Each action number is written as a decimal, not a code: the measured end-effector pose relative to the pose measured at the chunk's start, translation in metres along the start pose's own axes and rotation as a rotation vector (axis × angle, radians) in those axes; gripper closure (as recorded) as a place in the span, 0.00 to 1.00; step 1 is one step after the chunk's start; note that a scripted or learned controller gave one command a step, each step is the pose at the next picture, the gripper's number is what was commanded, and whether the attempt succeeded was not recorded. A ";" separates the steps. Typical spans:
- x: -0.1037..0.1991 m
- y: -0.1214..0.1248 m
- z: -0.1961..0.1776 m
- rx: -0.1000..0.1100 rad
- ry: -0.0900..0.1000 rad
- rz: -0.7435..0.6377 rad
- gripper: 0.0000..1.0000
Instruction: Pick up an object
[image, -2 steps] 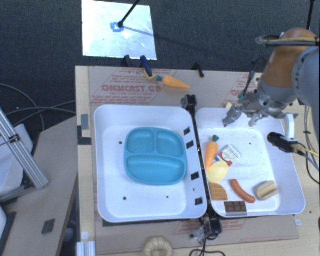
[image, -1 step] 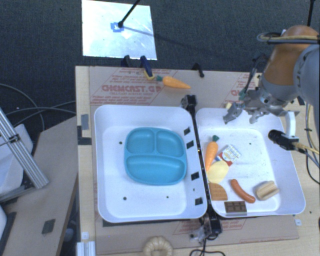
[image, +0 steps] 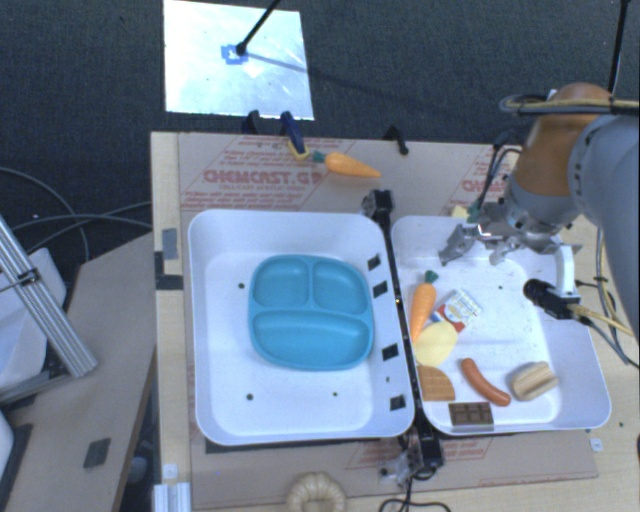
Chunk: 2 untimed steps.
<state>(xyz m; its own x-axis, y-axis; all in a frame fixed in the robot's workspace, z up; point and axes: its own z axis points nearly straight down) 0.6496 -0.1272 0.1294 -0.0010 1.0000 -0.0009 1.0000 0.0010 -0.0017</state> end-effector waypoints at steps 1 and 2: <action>0.000 0.000 0.047 -0.001 0.000 -0.001 0.00; 0.000 0.002 0.033 -0.007 0.000 -0.001 1.00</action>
<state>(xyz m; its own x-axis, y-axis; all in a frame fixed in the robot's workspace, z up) 0.6516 -0.1267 0.0962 -0.0020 1.0000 -0.0008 1.0000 0.0020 0.0051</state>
